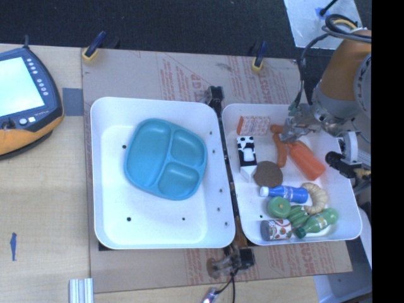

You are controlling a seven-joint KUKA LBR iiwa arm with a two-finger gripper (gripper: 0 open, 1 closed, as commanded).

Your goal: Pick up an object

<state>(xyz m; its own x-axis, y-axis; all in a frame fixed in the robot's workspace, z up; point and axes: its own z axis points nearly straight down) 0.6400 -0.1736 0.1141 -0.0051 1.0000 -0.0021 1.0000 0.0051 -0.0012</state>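
My gripper (294,131) hangs low over the far part of the right bin (351,232). It is directly above the upper end of a thick orange carrot-like piece (308,161) and a thinner orange piece (279,148). Whether it touches either one cannot be made out. In the same bin lie an orange and white packet (252,124), a black and white carton (246,151), a brown round disc (268,172), a blue and white bottle (285,194), a beige curved piece (318,194), green toys (281,207), a green bottle (317,222) and a small can (277,230).
The left bin (107,219) holds a blue divided plate (166,159). A tablet in an orange case (25,100) lies at the far left of the bench. Clamps (93,47) sit along the board's far edge, and the arm's cables (303,74) hang at the right.
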